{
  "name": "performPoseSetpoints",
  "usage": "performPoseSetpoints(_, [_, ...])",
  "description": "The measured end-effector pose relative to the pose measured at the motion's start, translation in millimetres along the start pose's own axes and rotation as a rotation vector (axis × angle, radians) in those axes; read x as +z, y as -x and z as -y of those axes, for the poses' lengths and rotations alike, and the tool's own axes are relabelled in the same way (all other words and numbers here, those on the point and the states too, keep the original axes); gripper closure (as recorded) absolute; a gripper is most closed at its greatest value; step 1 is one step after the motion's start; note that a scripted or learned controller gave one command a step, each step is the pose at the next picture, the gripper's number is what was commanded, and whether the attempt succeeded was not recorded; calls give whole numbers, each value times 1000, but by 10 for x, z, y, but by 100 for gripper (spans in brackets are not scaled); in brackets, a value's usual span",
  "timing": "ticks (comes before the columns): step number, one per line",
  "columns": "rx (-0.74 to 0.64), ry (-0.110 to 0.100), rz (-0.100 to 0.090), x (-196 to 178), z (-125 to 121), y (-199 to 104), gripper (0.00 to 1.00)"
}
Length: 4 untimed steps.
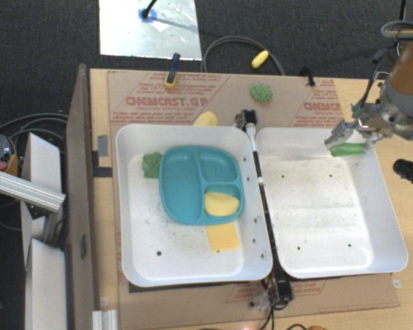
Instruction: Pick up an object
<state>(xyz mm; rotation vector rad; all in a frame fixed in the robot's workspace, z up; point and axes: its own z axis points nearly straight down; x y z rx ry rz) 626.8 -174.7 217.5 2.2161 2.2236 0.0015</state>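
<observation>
The gripper (350,137) sits at the upper right of the frame, over the far edge of the right bin (330,253), and a green object (348,150) lies right under its fingertips — touching or nearly so. Whether the fingers pinch it or merely stand over it I cannot tell, so the pick looks at best under way and the lift is, by my reading, not yet done. In the left bin (134,239) a teal divided plate (193,184) carries a yellow lump (221,203) in its lower right compartment; a green leafy piece (151,164) peeks out at the plate's left edge, and a flat yellow slice (224,237) lies just below it. On the tabletop (158,98) beyond the bins rest a yellow piece (206,119) and a small green ball (261,92) — well apart.
</observation>
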Motion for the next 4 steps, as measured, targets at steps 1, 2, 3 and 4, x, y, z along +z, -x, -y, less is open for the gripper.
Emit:
performPoseSetpoints(1, [2,-6,-1,1203,-175,271,0])
performPoseSetpoints(2, [-4,-1,-2,1333,-199,-170,0])
performPoseSetpoints(3, [-4,3,-1,1211,-209,-146,100])
performPoseSetpoints(4, [-8,4,-3,269,85,-1047,100])
